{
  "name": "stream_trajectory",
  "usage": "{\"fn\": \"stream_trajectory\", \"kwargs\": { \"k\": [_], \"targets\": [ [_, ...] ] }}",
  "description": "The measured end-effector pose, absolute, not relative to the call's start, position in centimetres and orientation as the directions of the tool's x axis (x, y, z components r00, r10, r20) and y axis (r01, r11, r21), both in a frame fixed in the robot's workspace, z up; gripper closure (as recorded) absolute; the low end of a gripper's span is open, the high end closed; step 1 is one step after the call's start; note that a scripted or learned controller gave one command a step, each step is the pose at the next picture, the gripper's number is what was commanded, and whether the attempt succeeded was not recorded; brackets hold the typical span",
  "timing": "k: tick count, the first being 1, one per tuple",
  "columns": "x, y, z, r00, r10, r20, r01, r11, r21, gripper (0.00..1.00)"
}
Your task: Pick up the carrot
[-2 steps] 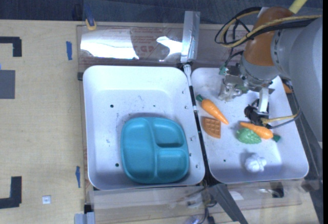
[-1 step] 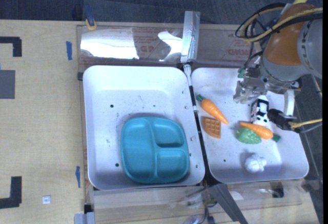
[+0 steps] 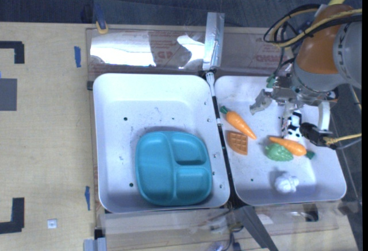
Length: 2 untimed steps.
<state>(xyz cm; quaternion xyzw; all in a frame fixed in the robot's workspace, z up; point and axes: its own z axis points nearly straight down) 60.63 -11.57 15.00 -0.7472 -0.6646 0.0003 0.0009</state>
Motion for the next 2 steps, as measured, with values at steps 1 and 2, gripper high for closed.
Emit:
{"fn": "stream_trajectory", "kwargs": {
  "k": [1, 2],
  "targets": [
    [55.6, -14.5, 19.5, -0.043, 0.999, 0.0, 0.999, 0.043, 0.0, 0.0],
    [56.3, -20.0, 9.5, -0.095, 0.995, -0.001, 0.995, 0.095, 0.004, 0.0]
  ]
}}
